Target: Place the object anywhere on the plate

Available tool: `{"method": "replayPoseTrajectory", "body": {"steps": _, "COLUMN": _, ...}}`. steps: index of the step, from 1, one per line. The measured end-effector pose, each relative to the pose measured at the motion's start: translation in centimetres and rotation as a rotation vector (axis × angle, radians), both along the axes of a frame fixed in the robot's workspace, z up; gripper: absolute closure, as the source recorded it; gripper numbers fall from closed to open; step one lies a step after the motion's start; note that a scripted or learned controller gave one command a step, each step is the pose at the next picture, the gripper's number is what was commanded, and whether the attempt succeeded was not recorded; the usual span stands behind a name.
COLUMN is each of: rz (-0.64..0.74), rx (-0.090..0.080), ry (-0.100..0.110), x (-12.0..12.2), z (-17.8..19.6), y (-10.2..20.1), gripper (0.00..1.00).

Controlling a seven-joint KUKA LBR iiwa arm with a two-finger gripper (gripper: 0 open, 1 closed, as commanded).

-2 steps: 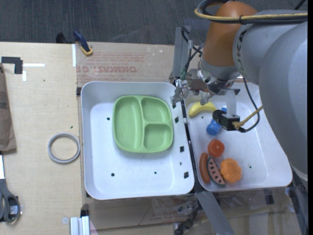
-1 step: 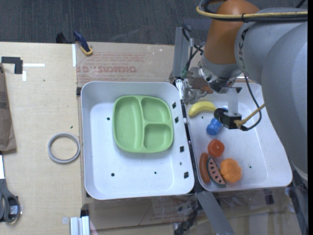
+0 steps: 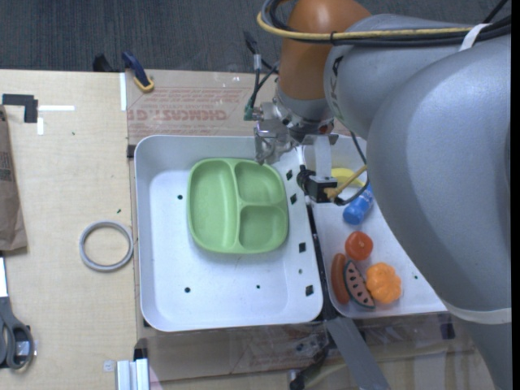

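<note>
Green plate (image 3: pixel 237 206) in left bin (image 3: pixel 162 242); toy food (image 3: pixel 366 270) in right bin (image 3: pixel 422 295).

The plate (image 3: pixel 237 206) is pale green, sitting in a white bin (image 3: pixel 162 283) dotted with small black marks. The other white bin (image 3: pixel 422 295) holds a blue piece (image 3: pixel 357 209), a red-orange tomato (image 3: pixel 358 245), an orange fruit (image 3: pixel 383 283), a red watermelon slice (image 3: pixel 359 283) with black seeds and something yellow (image 3: pixel 344 176). The worktop (image 3: pixel 65 185) is tan.
</note>
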State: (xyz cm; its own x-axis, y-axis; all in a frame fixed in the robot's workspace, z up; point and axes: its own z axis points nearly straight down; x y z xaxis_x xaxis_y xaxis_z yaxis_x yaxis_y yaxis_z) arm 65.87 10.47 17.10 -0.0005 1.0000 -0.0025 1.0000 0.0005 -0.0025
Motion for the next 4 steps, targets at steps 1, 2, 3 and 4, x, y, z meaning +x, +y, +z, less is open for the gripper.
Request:
{"method": "replayPoseTrajectory", "body": {"steps": 1, "rz": -0.003, "rx": 0.0, "ry": -0.002, "x": 0.1, "z": -6.6, "y": 2.7, "gripper": 1.0}}
{"method": "replayPoseTrajectory", "body": {"steps": 2, "rz": -0.004, "rx": -0.001, "ry": -0.001, "x": 0.1, "z": 9.9, "y": -2.0, "gripper": 1.0}}
{"method": "replayPoseTrajectory", "body": {"steps": 3, "rz": -0.001, "rx": 0.0, "ry": 0.002, "x": 0.0, "z": -4.4, "y": 2.1, "gripper": 1.0}}
{"method": "replayPoseTrajectory", "body": {"steps": 4, "rz": -0.006, "rx": 0.0, "ry": 0.002, "x": -4.7, "z": 1.8, "y": 1.8, "gripper": 1.0}}
